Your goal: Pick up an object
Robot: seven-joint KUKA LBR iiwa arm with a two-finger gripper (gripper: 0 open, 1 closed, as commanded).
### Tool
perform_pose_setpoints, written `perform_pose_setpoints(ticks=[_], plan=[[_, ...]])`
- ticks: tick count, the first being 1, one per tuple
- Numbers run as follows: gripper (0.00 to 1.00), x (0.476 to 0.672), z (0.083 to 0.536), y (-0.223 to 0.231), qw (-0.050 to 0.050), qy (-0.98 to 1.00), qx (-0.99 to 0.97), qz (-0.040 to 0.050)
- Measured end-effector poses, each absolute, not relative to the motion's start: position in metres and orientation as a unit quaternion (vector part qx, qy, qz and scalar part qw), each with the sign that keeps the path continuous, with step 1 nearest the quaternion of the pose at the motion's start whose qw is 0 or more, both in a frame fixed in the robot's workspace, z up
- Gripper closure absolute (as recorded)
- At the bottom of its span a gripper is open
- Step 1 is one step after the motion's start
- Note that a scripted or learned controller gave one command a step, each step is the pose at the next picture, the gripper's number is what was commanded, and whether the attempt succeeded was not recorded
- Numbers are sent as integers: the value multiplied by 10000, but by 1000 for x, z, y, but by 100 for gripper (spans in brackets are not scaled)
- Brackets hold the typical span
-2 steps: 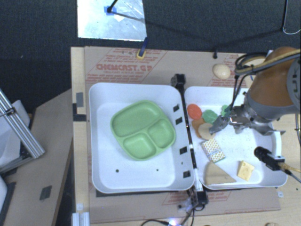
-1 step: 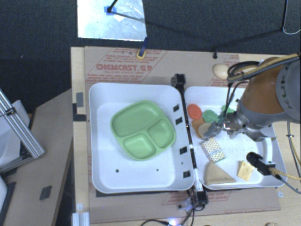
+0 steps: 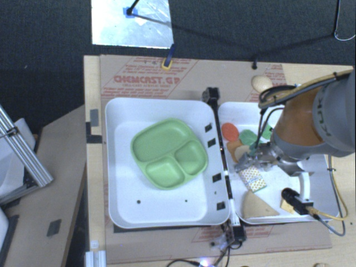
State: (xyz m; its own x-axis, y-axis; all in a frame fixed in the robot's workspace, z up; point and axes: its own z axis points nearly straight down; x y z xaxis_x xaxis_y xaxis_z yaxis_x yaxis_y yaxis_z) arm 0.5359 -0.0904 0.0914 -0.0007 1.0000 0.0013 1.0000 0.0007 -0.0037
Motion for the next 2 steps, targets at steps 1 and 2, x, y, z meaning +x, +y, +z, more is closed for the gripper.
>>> perform_pose_setpoints(ticks=[1,2], plan=[[100,538,105,-91,-9,-7076,-7067,-8],[100,538,148,-93,-20,-7083,-7059,-15]])
